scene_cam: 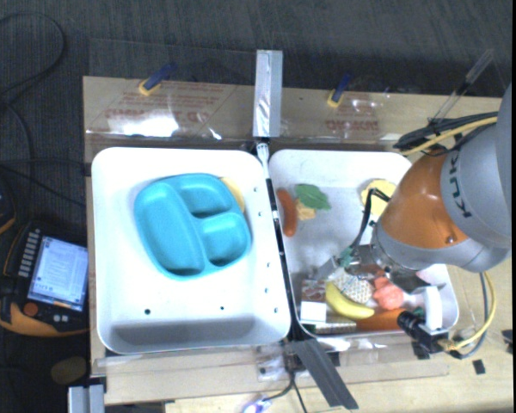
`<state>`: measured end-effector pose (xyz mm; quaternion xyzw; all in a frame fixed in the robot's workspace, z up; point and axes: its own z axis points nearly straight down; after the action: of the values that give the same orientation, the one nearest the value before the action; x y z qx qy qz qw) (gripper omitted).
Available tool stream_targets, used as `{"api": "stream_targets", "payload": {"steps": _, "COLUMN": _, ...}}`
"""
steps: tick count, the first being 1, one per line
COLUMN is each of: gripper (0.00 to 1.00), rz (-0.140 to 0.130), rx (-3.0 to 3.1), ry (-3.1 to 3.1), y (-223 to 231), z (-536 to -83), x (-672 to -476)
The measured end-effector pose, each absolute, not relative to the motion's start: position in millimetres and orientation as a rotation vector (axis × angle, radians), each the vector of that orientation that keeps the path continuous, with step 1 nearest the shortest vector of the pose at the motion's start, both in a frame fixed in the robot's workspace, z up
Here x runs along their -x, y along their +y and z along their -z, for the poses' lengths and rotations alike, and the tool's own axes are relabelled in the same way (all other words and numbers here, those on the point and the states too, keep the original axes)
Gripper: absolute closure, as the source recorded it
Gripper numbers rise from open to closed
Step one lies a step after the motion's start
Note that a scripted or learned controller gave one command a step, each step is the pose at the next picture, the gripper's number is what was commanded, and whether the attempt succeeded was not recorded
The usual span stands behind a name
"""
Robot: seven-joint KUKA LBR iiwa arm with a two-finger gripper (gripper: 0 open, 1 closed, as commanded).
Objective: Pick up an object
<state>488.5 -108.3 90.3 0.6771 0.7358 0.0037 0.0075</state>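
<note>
Banana [347, 302] and pink toy [389, 294] lay unlifted in the right bin's [327, 175] near corner.
Pincer [358, 263] hovered just above that heap; its grip I couldn't tell, so the pick looked unfinished.

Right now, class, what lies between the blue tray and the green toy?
In the camera view: the two bins' touching walls and an orange carrot, between tray and green toy.

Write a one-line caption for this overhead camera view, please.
Grey-and-orange arm reaches into the right bin above a banana and clutter; a blue tray fills the left bin.
</note>
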Motion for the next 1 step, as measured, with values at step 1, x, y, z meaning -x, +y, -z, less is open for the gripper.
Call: {"api": "stream_targets", "payload": {"steps": 1, "gripper": 1.0, "rz": -0.012, "rx": -2.117, "ry": 2.3, "y": -108.8, "z": -99.4, "x": -489.2}}
